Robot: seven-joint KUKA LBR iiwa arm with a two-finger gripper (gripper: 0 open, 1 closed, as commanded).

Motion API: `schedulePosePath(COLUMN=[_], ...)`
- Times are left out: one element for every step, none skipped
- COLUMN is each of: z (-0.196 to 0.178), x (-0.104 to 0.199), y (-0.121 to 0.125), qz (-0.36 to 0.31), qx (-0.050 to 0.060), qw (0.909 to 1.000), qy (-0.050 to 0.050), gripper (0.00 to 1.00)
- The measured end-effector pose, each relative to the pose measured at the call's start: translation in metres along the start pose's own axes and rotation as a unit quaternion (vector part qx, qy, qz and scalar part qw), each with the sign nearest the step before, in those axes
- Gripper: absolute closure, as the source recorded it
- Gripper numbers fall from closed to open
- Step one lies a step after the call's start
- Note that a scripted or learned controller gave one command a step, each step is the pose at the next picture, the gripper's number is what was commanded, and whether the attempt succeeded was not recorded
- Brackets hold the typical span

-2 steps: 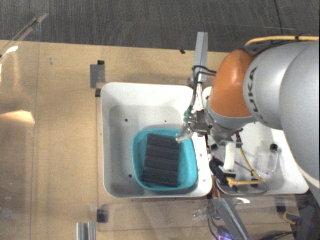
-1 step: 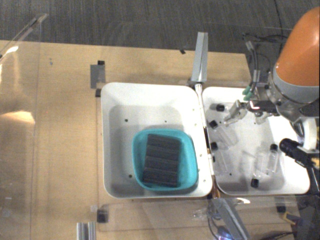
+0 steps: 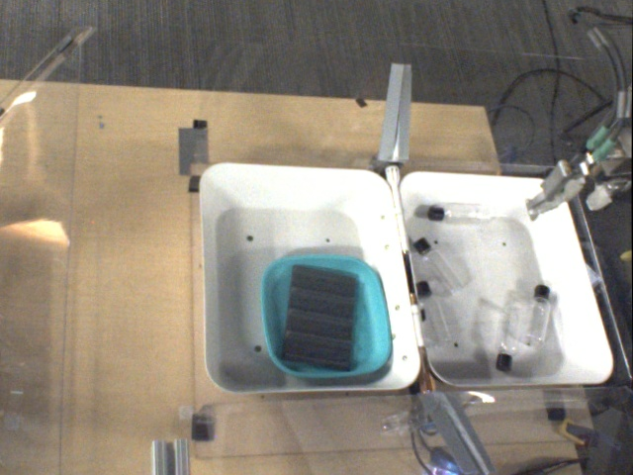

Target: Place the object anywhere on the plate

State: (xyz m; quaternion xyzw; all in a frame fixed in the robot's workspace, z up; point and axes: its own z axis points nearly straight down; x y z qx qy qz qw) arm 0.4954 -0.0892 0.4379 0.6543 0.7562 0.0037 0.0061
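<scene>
Teal plate (image 3: pixel 372 295) bears a dark ridged block (image 3: pixel 319 316); clear vials (image 3: pixel 524 320) lie right.

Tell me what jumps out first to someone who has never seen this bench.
The teal plate in the left bin catches the eye first, a dark ridged block lying on it. In the right bin lie several clear vials with black caps, scattered and hard to see against the white. At the right bin's far right corner sits the end effector.
</scene>
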Motion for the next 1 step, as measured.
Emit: schedulePosePath(z=[-0.0117], x=[0.0011], y=[0.003], qz=[-0.005], qx=[-0.004], qw=[1.0], qy=[-0.002], gripper=[1.0])
